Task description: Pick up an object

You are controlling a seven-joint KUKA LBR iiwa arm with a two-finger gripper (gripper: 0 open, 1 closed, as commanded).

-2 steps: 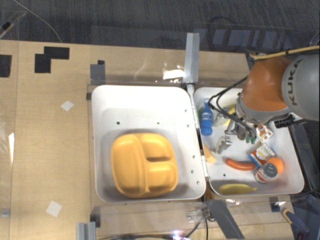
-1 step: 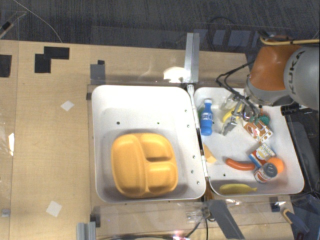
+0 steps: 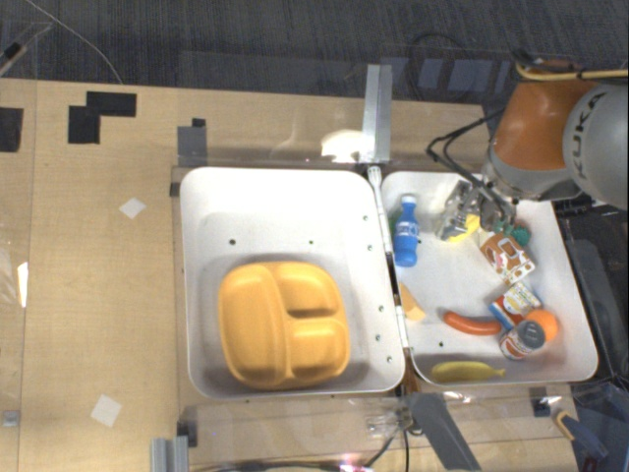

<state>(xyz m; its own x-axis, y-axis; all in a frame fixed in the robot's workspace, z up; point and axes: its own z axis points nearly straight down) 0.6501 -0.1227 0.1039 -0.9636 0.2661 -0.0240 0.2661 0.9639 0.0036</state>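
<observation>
Dark carpet runs along the top, and below it a pale wooden bench (image 3: 88,293) bears two shallow white bins side by side. Black tape shapes (image 3: 98,114) mark the bench at upper left.

In the left bin (image 3: 275,200) lies a yellow divided tray (image 3: 283,323), set toward the near side, with three compartments showing on its top.

Several small things lie in the right bin (image 3: 575,293). A blue bottle (image 3: 405,231) lies close to the wall between the bins, its cap pointing away. A small tan wedge (image 3: 413,311) sits just below it by the same wall. A red sausage (image 3: 472,324) lies across the middle, and a yellow banana (image 3: 468,370) rests along the near edge. On the right side a red and white packet (image 3: 505,256) lies tilted; below it is a small carton (image 3: 515,303), and next to that an orange ball (image 3: 543,324) touches a can with a dark lid (image 3: 525,338).

From the right the grey arm, orange at its band (image 3: 536,126), reaches over the far part of the right bin. Its gripper (image 3: 462,214) hangs low over a yellow thing (image 3: 470,226), near a green piece (image 3: 517,234). Whether its fingers are spread or pressed together I cannot tell, nor whether they touch anything.
</observation>
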